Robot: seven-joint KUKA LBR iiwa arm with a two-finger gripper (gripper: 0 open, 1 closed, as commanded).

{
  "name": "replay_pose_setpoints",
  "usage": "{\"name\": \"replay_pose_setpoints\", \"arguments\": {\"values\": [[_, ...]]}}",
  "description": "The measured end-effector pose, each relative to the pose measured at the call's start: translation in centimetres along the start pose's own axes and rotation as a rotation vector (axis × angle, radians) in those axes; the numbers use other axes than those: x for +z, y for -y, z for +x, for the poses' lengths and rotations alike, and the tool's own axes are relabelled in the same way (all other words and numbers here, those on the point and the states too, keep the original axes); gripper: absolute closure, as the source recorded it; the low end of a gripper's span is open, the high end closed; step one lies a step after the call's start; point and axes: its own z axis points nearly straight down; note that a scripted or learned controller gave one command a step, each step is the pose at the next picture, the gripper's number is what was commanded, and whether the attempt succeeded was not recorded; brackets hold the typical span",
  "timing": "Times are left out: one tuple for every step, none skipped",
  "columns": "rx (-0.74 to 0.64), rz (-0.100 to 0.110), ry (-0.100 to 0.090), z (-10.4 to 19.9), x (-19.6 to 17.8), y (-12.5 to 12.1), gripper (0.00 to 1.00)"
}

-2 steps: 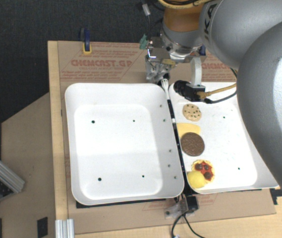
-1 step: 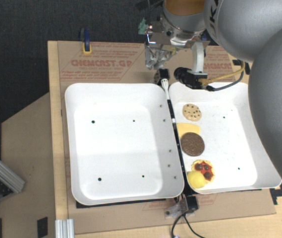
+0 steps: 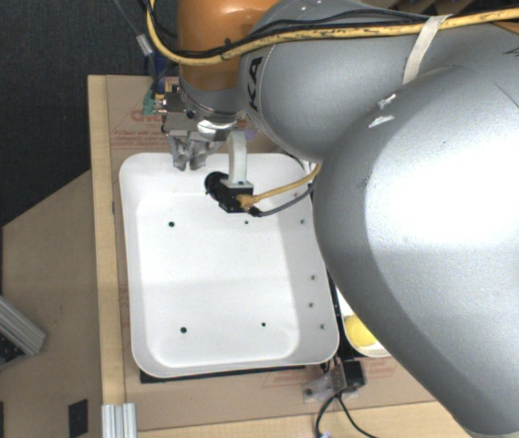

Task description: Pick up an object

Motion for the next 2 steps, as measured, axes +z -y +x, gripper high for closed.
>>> {"name": "replay_pose_setpoints", "arguments": {"values": [[0.014, -0.024, 0.001, -4.3, -10.9, -0.7, 1.00], [0.008, 0.000, 0.004, -0.6, -0.8, 3.1, 1.00]]}}
